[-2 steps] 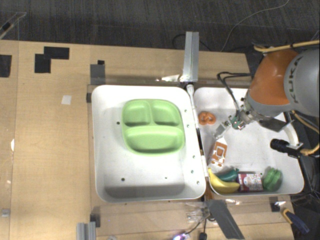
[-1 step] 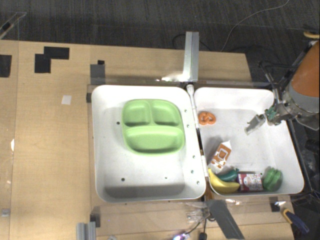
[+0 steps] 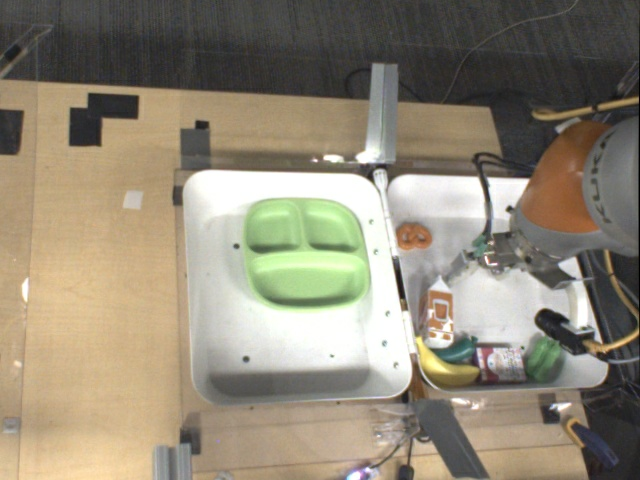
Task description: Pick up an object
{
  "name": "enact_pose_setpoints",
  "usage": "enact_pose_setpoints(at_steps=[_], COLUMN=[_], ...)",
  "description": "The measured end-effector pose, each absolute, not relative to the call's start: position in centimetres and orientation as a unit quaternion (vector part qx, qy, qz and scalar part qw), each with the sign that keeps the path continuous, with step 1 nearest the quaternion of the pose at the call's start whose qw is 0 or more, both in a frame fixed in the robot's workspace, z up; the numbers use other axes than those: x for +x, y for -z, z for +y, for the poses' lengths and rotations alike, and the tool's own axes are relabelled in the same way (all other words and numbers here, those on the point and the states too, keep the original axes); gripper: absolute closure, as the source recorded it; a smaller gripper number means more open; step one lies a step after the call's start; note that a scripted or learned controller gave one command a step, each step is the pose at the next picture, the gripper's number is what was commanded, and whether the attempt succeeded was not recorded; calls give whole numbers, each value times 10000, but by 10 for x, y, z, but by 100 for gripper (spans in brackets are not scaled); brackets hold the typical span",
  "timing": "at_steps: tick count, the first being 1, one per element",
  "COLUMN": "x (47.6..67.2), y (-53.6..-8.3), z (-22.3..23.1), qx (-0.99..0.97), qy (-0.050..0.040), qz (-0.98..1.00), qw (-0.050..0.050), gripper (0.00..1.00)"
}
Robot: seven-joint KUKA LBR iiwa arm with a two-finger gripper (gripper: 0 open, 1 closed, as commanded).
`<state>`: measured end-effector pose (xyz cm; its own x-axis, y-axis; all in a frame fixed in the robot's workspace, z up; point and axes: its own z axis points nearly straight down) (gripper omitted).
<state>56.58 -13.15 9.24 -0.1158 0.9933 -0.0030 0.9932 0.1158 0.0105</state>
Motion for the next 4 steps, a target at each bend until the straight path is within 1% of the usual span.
enact_pose_setpoints(at_steps=[1,2,3,4], x=[641,651,616,571], y=[-155,-119,-112,-92], z=[-145,-143,-106,-117], qx=[6430,5504,5863,5131], qy=[-19,-13,-15,-48], qz=[7659,8349,8101,8583], qw=[36,32,21,92], gripper=[0,0,0,0])
